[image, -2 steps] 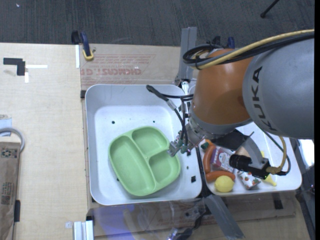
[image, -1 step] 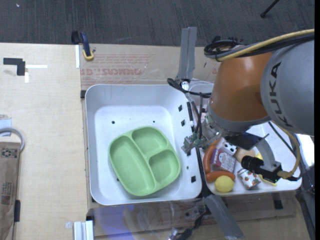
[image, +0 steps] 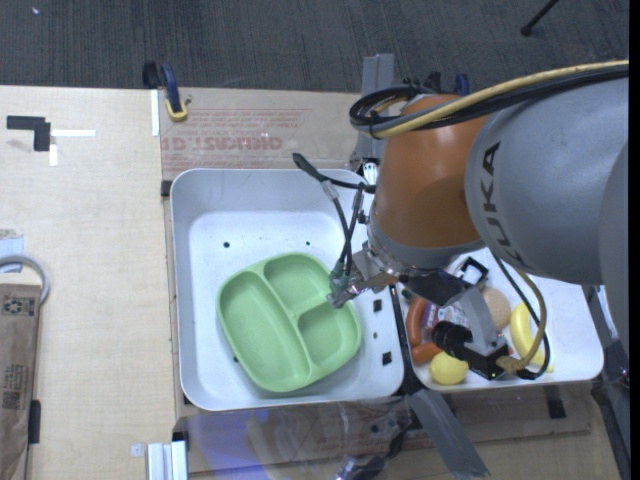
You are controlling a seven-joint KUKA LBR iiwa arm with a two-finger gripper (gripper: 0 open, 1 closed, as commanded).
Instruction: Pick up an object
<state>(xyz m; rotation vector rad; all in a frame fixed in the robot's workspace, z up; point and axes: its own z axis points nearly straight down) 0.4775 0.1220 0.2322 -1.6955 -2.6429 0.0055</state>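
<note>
Arm [image: 520,168] comes in from the right, grey body with the orange band [image: 425,183] sitting over the gap between the two bins. Its bulk hides the back part of the right bin [image: 570,363] and the left bin's right wall.

Pincer [image: 342,293] is low over the left bin [image: 200,298], tip at the right rim of the green plate [image: 285,318]. Fingers are too small and dark to read, so cannot tell if released or clenched. No object visibly between them. Whether the tip touches the plate rim: cannot tell.

Green plate: three compartments, lies flat in the front half of the left bin, rotated a bit against the bin walls. Compartments look bare. Pincer tip is where the small right-hand compartments meet the rim.

Right bin, front area, just beside the wrist: yellow lemon-like piece [image: 449,369] at the front left, banana [image: 524,331] toward the right, an orange-red item [image: 418,330] and a pale round thing [image: 493,308] between them. They sit bunched together, touching or nearly so. Black cable [image: 505,366] loops over them.

Yellow hose [image: 540,78] and black cables run along the top of the arm.

Desk [image: 80,268] on the left: brown paper bag [image: 18,358] at the edge, black L-shaped marker [image: 30,128] at the back. Cardboard sheet [image: 250,128] behind the left bin, clamp [image: 172,96] at its left corner.
</note>
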